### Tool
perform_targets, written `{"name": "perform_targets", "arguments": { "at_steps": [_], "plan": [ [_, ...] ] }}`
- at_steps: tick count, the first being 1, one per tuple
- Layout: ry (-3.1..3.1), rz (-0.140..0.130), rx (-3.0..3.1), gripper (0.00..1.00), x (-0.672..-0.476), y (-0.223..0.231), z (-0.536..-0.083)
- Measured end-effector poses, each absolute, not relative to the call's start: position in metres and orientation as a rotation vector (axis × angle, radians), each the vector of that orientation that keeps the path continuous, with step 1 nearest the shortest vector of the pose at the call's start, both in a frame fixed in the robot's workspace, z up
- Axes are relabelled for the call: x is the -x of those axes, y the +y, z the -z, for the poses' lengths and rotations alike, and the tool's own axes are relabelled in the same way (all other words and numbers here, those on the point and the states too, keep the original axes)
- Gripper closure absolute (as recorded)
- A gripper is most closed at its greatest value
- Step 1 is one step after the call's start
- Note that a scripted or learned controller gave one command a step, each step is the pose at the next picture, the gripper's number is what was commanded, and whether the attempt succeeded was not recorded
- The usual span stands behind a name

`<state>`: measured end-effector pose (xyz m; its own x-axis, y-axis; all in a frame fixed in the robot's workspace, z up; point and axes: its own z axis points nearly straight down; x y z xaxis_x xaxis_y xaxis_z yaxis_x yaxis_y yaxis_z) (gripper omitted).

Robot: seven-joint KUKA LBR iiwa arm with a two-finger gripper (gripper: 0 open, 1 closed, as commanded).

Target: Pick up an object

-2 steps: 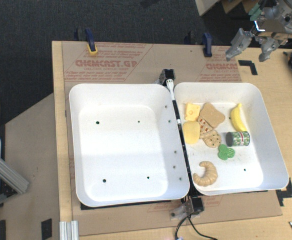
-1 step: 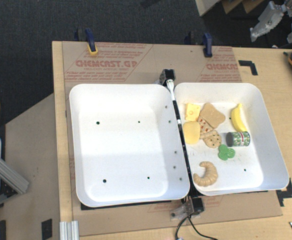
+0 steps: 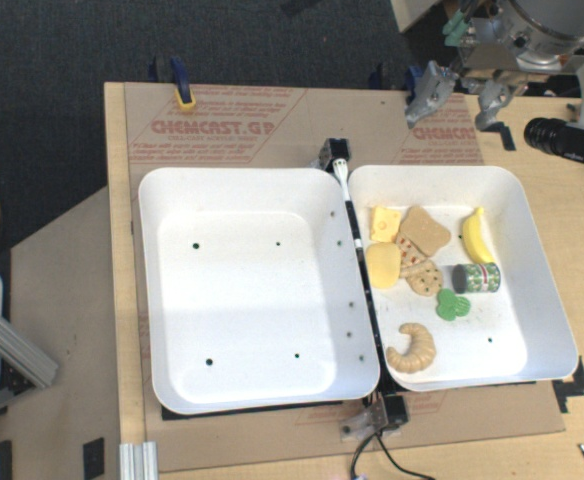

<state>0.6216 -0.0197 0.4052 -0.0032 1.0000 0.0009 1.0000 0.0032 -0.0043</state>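
I've got the gripper (image 3: 459, 96) up above the right bin's (image 3: 532, 228) far rim, fingers spread wide, nothing between them. The banana (image 3: 478, 236) lies near the bin's right side, long axis running near-to-far. Just below it a can (image 3: 477, 277) lies sideways, with crackers (image 3: 417, 258) crowding its left.

gripper (image 3: 459, 103) aloft, fingers spread, nothing between
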Motion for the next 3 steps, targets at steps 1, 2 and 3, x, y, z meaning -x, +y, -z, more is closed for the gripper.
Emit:
{"name": "perform_targets", "arguments": {
  "at_steps": [1, 2, 3],
  "plan": [
    [-2.232, 0.019, 2.226, 0.00, -0.572, -0.006, -0.544],
    [-2.223, -0.007, 2.213, 0.00, -0.589, 0.050, -0.461],
    [-2.228, 0.005, 2.218, 0.00, -0.643, 0.129, -0.418]
  ]
}}
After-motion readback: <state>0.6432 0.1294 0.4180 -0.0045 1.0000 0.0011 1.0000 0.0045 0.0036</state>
